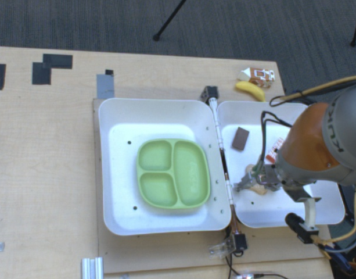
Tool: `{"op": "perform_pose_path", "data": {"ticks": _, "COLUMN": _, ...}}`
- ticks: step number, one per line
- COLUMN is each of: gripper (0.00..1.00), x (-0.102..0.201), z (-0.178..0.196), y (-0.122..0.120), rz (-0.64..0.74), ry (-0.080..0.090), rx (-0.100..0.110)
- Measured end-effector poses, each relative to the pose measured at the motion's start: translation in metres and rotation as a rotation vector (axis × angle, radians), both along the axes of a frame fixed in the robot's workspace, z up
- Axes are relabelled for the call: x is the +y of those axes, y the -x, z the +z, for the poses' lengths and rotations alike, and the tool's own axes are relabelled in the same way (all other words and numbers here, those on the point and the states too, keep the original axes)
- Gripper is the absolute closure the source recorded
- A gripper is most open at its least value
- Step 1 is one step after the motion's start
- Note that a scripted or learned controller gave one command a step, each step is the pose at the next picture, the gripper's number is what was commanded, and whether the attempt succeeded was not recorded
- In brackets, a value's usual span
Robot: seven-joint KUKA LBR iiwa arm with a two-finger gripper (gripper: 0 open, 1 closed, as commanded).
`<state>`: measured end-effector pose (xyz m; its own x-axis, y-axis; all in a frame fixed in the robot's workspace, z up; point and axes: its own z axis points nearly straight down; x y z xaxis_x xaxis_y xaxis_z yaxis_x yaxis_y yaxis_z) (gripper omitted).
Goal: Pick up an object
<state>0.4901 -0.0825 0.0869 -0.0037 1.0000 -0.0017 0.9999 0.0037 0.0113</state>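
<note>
At the near edge of the bench [44,173] a small clip with wires [230,246] lies just below the place where the two bins meet. The arm [317,138] comes in from the right and hangs over the right bin [265,214]. Its gripper [249,182] is low near the left wall of this bin, beside a small tan object [260,189]. I cannot tell if the jaws are released or clenched, and I cannot tell if they touch the object. A red and white packet [274,149] shows partly beside the orange band. Farther back in the same bin lies a brown block [240,138], apart from the gripper. The left bin [117,156] holds a green divided plate [173,174] with three compartments. Beyond the bins, on the bench, a banana [250,89] lies just beside a small packet [259,74].
</note>
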Motion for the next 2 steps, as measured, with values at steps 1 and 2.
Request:
{"op": "perform_pose_path", "data": {"ticks": 1, "gripper": 1.00, "x": 0.000, "z": 0.011, "y": -0.002, "rz": 0.001, "ry": 0.000, "rx": -0.006}}
{"op": "perform_pose_path", "data": {"ticks": 2, "gripper": 1.00, "x": 0.067, "z": 0.098, "y": 0.002, "rz": 0.002, "ry": -0.003, "rx": 0.008}}
